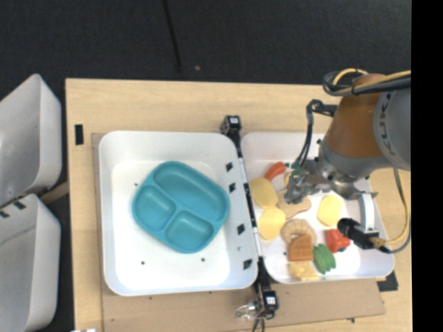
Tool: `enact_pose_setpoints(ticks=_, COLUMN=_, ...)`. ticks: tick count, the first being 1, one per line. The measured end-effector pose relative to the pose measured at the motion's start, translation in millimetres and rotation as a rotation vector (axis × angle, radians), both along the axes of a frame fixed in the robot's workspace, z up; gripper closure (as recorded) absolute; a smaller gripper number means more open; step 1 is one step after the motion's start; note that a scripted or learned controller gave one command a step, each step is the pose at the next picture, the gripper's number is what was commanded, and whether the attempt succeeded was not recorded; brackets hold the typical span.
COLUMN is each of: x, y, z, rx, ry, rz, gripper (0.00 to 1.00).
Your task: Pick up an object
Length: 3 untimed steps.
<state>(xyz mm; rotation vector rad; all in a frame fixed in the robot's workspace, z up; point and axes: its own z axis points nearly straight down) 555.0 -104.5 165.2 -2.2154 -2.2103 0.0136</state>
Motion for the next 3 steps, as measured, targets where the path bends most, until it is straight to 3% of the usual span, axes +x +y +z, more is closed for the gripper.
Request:
enact_pose_setpoints(ticks=1, x=20.7, y=77.5, z=37.6, rx=0.0, ry=-0.019, rz=0.011, gripper=1.0)
enact_pose_setpoints(ticks=2, x=42.3, y=164.3, z=120.9, rx=0.001, ry=-0.026, rz=0.014, gripper=1.0)
enact_pose_setpoints(ticks=3, x=50.8, y=242.0, z=103.6, rx=-0.001, ry=-0.016, rz=0.012, gripper=1.0)
